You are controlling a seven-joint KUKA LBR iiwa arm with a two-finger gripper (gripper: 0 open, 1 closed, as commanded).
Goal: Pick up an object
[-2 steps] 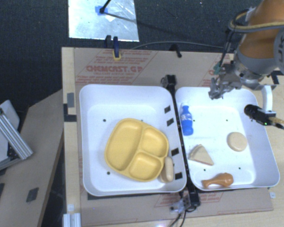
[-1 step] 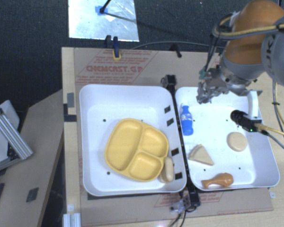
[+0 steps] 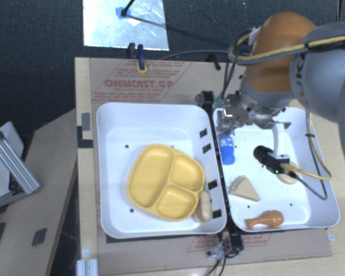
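My gripper (image 3: 223,124) hangs over the left edge of the right bin (image 3: 316,154), near the divider between the two bins. Directly below it in the view lies a small blue bottle-like object (image 3: 226,152), close to it or touching it; I cannot tell which. A pale triangular sandwich wedge (image 3: 244,188) lies in the middle of the right bin. A brown toy drumstick (image 3: 264,218) rests near that bin's front wall. A pale round piece (image 3: 287,177) is partly hidden further right.
The left bin (image 3: 121,125) holds a yellow divided plate (image 3: 165,180) with a tan oblong piece (image 3: 204,206) at its right front corner. The grey arm with its orange band (image 3: 282,36) covers the back of the right bin. A blue clamp (image 3: 141,56) sits on the cardboard behind.
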